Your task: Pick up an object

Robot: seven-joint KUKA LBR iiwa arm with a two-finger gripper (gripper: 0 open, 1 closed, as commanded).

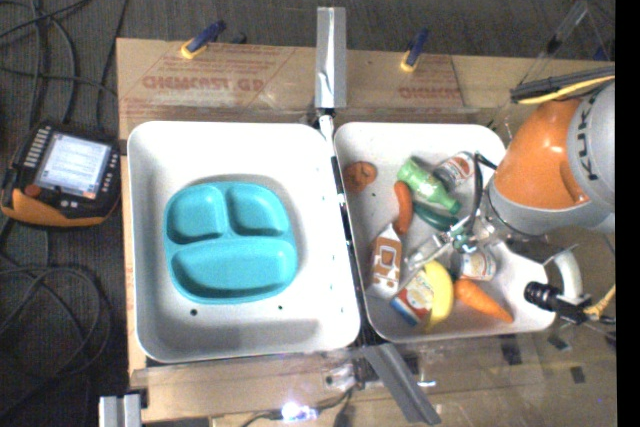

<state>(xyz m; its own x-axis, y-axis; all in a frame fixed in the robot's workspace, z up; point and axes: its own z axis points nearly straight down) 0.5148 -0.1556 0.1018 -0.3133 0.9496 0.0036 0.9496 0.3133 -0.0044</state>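
Note:
The right bin [352, 245] holds a heap of small items. A green bottle [430, 191] lies beside a tin can [459, 168] at the back. A brown round piece [360, 175] sits at the back left, with an orange sausage shape [403, 206] near it. Toward the front are a small white and red carton [387, 261], a yellow lemon [438, 279] and a carrot [484, 301]. My gripper [458, 239] is low in this bin, between the green bottle and the lemon, amid the clutter.
The left bin [150, 315] holds a teal divided plate [232, 240]. A metal divider [330, 55] stands behind the bins. A handheld pendant [62, 173] lies left of the bench. The arm's orange band [540, 165] overhangs the right bin's right wall.

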